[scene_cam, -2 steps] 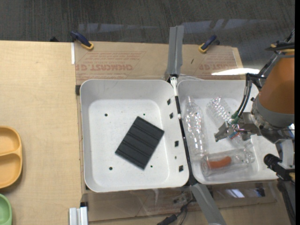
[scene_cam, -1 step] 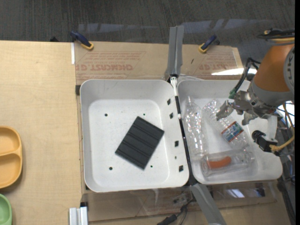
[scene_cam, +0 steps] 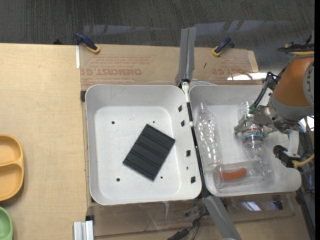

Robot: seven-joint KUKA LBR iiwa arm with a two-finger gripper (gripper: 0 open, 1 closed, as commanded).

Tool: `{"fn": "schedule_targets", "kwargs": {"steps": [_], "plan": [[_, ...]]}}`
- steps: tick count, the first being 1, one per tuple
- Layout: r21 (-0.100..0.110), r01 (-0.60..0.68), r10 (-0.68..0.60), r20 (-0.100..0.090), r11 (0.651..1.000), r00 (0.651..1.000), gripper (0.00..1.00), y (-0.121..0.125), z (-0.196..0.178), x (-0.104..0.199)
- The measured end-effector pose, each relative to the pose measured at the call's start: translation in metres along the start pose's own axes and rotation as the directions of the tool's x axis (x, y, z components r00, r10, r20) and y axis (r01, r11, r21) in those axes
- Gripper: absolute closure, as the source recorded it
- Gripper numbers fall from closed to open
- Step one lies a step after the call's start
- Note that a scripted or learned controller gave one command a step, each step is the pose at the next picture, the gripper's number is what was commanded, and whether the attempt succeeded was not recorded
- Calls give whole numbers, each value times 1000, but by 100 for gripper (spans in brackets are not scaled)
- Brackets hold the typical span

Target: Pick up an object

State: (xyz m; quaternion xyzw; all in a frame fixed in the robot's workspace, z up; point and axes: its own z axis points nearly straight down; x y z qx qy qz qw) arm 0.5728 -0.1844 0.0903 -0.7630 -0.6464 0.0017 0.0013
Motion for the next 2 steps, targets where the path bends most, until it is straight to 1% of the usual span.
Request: {"fn": "schedule_targets", "kwargs": {"steps": [1,2], "plan": [[0,-2,2,0,1000,1000,100,0,-10,0],[-4,157,-157,1,988,988,100,49,-100,51]]}}
